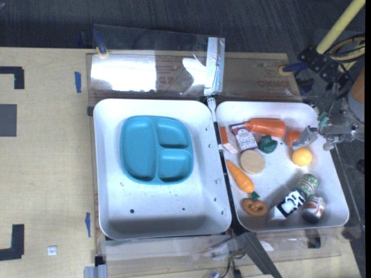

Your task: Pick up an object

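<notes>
Gripper (324, 133) sits at right bin (339, 181) rim beside yellow ball (302, 156), prob. staging approach; finger state can't be told.

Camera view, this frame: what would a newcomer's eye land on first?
First the big blue divided tray, lying alone in the left bin. Next the clutter of small toy foods in the right bin: a long orange carrot near the top, a yellow ball by the right wall, a black-and-white carton low down. The gripper sits at that bin's right edge.
</notes>
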`<state>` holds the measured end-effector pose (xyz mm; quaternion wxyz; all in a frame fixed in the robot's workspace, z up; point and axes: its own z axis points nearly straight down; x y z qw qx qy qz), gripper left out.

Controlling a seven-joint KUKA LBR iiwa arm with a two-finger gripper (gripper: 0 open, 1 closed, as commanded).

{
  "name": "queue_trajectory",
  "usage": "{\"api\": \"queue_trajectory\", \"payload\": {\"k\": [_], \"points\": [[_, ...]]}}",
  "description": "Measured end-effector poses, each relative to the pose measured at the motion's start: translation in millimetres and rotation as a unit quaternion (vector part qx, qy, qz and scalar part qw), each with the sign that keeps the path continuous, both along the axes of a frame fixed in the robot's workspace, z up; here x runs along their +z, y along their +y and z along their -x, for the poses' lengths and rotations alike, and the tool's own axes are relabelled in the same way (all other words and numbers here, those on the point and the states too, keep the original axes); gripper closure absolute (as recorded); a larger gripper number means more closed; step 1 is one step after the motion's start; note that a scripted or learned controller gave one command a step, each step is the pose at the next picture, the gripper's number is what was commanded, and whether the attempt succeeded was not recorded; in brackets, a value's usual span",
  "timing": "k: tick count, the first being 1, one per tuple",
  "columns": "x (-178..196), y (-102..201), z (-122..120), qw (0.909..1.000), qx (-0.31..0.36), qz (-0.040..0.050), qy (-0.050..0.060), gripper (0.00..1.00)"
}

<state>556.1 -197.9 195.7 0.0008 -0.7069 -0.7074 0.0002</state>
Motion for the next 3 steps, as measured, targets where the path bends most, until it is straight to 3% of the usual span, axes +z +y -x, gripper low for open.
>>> {"api": "queue_trajectory", "payload": {"k": [1, 2, 3], "points": [[-97.0, -12.4, -23.7, 0.9999, 0.012, -0.0047, -0.005, 0.00], [-110.0, 4.0, -90.6, 0.9994, -0.031, -0.0008, 0.017, 0.00], [-101.5, 3.2, -88.9, 0.9993, -0.031, 0.0008, 0.021, 1.00]]}}
